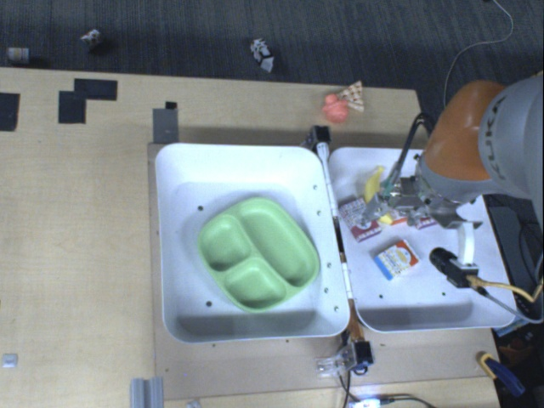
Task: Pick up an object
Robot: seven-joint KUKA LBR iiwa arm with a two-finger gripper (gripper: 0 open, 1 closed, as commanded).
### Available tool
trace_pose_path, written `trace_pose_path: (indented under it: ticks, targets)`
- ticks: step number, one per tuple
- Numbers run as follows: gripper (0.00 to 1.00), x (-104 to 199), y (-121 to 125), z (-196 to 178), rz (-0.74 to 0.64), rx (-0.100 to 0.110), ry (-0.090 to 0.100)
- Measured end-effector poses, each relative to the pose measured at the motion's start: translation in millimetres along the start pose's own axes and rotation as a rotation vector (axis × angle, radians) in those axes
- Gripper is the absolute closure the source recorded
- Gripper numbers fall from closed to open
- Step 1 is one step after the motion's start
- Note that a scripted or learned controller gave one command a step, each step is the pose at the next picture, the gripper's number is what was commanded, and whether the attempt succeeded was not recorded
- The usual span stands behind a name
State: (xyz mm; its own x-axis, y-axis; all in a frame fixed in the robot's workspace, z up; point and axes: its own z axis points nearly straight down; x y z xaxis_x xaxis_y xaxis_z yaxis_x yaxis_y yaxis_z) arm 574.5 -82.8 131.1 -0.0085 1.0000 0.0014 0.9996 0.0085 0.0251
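Gripper (384,213): I see it low in the right bin (425,308), over a red packet (359,219).
Jaws: I cannot tell.
Green plate (257,251): left bin (183,313), 9 o'clock of gripper.

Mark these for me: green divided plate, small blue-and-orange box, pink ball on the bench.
Green divided plastic plate (258,251): camera view, on its central ridge, left bin.
Small blue-and-orange box (397,259): camera view, on its top face, right bin.
Pink ball (335,107): camera view, on its middle, bench behind the bins.
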Motion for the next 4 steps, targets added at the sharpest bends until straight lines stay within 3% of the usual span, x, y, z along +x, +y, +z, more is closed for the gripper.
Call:
trace_pose_path:
  ticks: [1,2,3,4]
  targets:
    - [1.0,1,2,-11,-0.002,-0.004,0.001]
    - [1.0,76,98,-88,0.003,0.018,0.0]
    - [0.0,75,98,-87,0.003,0.021,-0.001]
    - [0.0,58,-13,-53,0.006,0.024,-0.001]
